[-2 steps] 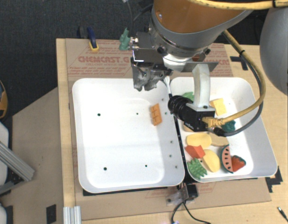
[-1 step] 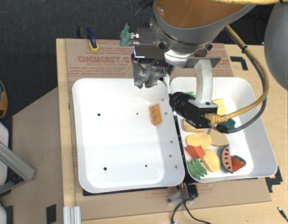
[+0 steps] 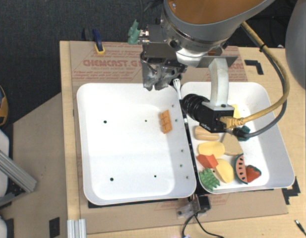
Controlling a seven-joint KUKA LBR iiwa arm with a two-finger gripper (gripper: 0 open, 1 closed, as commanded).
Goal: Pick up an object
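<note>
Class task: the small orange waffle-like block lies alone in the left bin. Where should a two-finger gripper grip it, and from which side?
Probably from straight above, fingers closing across the narrow width of the orange block. It lies flat and elongated, with bare left bin floor around it.

A broad orange band [image 3: 217, 1] wraps the grey arm [image 3: 202, 31]. A yellow cable [image 3: 279, 78] curves at three o'clock. The dark metal pincer [image 3: 160, 81] carries a green connector [image 3: 134, 32].

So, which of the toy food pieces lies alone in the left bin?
The small orange waffle-patterned block. It lies alone in the left white bin; the red, yellow and green pieces are clustered in the right white bin.
</note>
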